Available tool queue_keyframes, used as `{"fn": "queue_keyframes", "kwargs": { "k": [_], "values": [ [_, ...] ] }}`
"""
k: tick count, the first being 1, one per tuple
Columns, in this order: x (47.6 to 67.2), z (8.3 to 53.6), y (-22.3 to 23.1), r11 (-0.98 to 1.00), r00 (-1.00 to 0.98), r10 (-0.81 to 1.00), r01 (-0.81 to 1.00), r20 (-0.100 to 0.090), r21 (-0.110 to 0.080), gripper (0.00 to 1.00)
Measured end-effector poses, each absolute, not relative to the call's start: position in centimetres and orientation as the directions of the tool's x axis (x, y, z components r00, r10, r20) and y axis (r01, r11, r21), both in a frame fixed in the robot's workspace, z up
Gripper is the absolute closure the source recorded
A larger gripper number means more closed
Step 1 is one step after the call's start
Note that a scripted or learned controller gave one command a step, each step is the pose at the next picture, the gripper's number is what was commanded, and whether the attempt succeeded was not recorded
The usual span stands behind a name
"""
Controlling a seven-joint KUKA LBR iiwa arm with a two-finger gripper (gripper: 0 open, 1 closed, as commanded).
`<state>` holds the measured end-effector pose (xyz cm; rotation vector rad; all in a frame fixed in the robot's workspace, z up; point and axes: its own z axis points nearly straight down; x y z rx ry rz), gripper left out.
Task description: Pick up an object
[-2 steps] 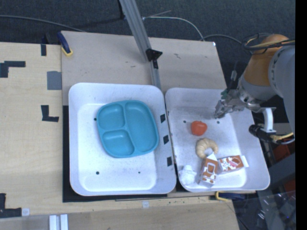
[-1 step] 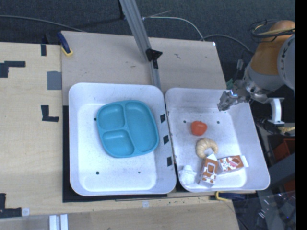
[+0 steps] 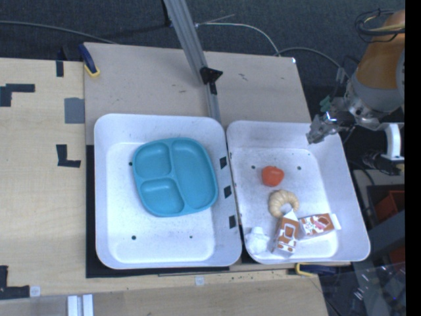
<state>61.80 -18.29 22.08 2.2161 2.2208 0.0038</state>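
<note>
The gripper (image 3: 320,131) is seen at the upper right corner of the right bin (image 3: 348,176), poised over the rim where the arm (image 3: 378,64) reaches in from the right side of the camera view. Whether it is open or closed cannot be told — it appears only as a small dark shape, and nothing is seen held in it.

No object has been picked up. The candidates all lie inside the right bin, down and to the left of the gripper as the picture reads. Nearest is a small red object (image 3: 272,175), roundish and without any clear long axis. Just beyond it, further from the gripper, a pale curved pastry-like piece (image 3: 283,202) is found, its arc opening downwards. Further still, near the bin's lower wall, two small orange-and-white cartons lie close together: one (image 3: 287,235) with its long axis running nearly up-down in the picture, the other (image 3: 318,225) lying more across, tilted slightly. A small white item (image 3: 256,239) lies at the bin's lower left corner, too indistinct to be named.

The coming move is judged to turn on that diagonal — a shift inward from the rim, leftward and downward, would be needed before any descent. The red object would be reached first.

Far to the gripper's left, in the left bin (image 3: 112,196), a blue divided plate (image 3: 175,176) is lying.
</note>
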Motion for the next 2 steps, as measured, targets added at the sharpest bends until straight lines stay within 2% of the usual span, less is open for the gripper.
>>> {"fn": "queue_keyframes", "kwargs": {
  "k": [1, 2],
  "values": [
    [61.9, 27.4, -18.3, 0.002, -0.002, 1.0, 1.0, -0.002, 0.005, 1.0],
    [62.5, 25.7, -13.4, 0.006, -0.006, 1.0, 1.0, 0.001, -0.001, 1.0]
  ]
}}
